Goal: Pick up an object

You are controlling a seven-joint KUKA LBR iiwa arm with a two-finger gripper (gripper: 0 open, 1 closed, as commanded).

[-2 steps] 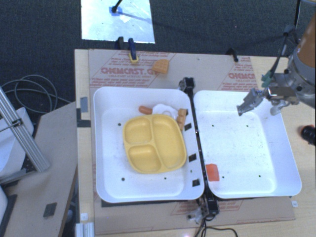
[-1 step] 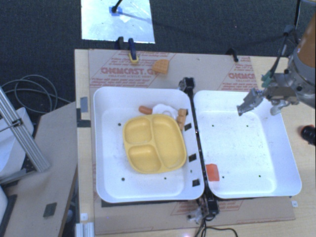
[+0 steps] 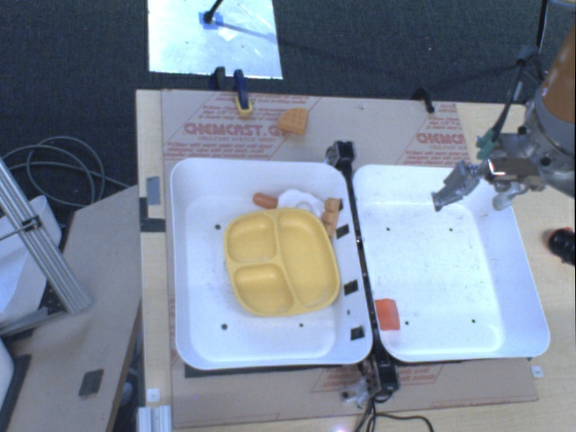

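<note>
My gripper [image 3: 475, 194] hangs over the far right part of the right bin [image 3: 504, 331], open, with nothing between its fingers. A small orange-red block [image 3: 387, 313] lies in that bin's near left corner, well away from the gripper. In the left bin [image 3: 193, 241] a yellow divided plate [image 3: 281, 261] takes up the middle. Behind the plate lie an orange sausage-shaped piece [image 3: 265, 201], a white piece [image 3: 301, 203] and a small tan block [image 3: 332, 212].
A tan waffle-like piece [image 3: 292, 121] rests on the bench behind the left bin, near a blue and yellow clamp [image 3: 241, 93]. Black clips [image 3: 342, 151] sit along the divide between the bins. A dark object [image 3: 563, 243] lies right of the right bin.
</note>
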